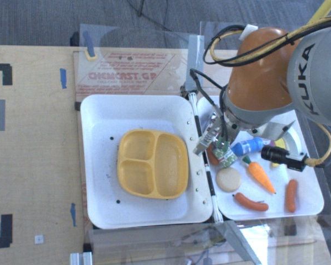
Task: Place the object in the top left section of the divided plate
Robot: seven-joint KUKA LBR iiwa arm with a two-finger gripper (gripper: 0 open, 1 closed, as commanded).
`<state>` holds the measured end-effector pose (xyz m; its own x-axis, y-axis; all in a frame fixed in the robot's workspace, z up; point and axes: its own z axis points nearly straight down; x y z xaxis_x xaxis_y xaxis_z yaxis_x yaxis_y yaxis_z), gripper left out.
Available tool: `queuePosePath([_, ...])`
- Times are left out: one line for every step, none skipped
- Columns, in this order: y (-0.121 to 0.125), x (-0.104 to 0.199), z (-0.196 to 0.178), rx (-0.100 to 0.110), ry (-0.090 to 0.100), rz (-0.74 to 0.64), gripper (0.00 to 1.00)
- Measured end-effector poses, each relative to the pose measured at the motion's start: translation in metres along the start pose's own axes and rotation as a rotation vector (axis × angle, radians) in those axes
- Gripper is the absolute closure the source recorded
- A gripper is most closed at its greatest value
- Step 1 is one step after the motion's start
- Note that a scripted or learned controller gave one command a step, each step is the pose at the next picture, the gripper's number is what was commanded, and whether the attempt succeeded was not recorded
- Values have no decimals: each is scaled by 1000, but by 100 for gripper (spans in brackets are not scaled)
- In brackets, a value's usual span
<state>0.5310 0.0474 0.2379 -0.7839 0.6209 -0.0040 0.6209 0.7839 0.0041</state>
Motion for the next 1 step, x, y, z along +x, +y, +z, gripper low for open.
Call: queuePosePath([1, -1, -11, -4, -4, -1, 100])
